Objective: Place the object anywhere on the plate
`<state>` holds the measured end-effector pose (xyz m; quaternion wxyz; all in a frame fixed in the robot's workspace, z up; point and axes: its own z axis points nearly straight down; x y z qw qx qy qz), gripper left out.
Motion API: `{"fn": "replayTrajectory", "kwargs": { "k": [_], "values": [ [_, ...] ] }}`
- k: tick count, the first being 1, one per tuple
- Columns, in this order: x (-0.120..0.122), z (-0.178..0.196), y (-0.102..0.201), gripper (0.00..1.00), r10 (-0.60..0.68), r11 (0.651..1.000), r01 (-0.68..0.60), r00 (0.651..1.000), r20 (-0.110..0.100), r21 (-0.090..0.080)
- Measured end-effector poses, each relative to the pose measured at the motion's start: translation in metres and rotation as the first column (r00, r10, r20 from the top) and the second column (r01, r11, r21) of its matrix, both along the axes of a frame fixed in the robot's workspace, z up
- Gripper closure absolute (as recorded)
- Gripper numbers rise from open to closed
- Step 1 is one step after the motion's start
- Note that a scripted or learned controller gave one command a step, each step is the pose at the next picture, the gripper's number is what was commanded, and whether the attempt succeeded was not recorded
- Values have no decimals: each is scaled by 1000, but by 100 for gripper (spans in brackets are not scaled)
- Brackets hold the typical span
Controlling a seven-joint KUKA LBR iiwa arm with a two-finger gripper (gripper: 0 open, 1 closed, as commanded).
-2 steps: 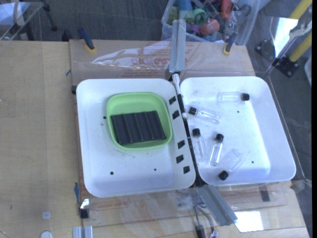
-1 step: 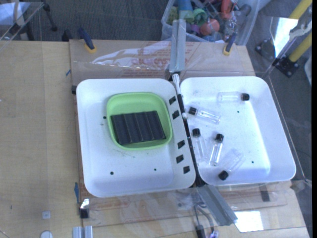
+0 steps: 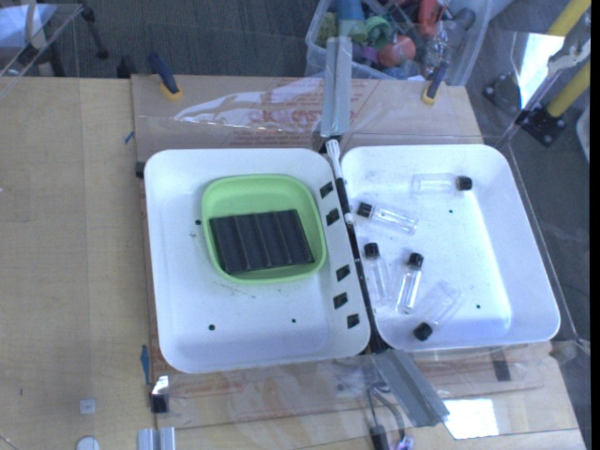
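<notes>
Sitting mid-bin, green plate [image 3: 263,191]; vials [image 3: 409,281] scattered in right bin [image 3: 525,251]; gripper state indeterminable.

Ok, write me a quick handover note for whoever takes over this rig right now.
Left bin: green plate carrying a dark ribbed block.
Right bin: five clear vials with black caps, lying loose, for example at and.
Done: no vial is on the plate.
Left: pick one vial from the right bin and set it anywhere on the plate.
</notes>
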<state>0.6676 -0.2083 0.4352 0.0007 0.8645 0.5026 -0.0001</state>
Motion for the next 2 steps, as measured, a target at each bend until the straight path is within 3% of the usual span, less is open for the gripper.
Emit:
{"fn": "replayTrajectory", "kwargs": {
  "k": [2],
  "values": [
    [0, 0, 0, 0, 0, 1000, 0, 1000, 0, 0]
  ]
}}
